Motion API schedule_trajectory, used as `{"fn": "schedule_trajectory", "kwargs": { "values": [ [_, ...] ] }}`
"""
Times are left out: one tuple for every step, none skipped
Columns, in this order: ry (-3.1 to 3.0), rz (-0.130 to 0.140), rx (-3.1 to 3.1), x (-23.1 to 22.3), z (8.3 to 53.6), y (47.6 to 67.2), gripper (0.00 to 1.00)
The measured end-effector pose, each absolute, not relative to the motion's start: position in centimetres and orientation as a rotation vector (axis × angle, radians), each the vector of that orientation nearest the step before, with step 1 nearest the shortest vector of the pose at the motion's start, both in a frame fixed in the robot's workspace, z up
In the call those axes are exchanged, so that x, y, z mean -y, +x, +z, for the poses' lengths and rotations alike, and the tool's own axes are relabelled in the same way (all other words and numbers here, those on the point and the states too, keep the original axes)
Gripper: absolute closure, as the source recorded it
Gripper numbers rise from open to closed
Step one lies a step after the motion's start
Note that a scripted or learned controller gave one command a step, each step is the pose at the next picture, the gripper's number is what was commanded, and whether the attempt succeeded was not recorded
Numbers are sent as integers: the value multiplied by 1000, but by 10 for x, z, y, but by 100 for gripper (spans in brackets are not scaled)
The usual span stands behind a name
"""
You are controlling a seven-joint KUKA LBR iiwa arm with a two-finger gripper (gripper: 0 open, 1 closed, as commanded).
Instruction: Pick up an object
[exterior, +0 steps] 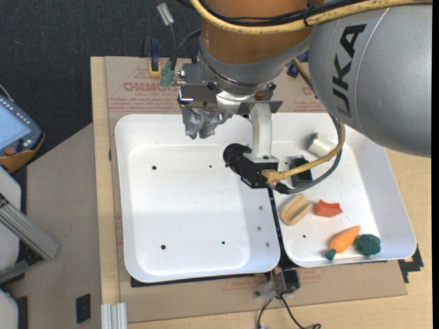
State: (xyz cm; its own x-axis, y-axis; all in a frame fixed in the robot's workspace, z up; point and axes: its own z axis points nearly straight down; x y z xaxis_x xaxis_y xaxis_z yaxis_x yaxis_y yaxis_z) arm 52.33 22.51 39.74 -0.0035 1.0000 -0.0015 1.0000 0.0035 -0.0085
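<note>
My gripper [201, 124] hangs under the big grey and orange arm, over the back edge of the left bin [185, 211]. Nothing shows beneath it on the bin floor. The loose objects lie in the right bin [374, 184], well to the gripper's right: a tan bread-like piece [296, 209], a red piece [327, 209], an orange carrot [343, 239], a green broccoli [368, 245] and a small pale cylinder [319, 144] near the back. The arm hides the back part of both bins.
A black fitting [243, 163] with a yellow cable hangs from the arm over the divide between the bins. Both bins rest on a brown board [110, 184]. Metal bars and a blue device stand off the bench at the left.
</note>
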Motion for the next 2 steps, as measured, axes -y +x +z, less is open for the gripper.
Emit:
{"fn": "schedule_trajectory", "kwargs": {
  "values": [
    [-2216, 30, 2214, -224, 246, 474, 100],
    [-2226, -22, 2226, -225, 360, 528, 100]
  ]
}}
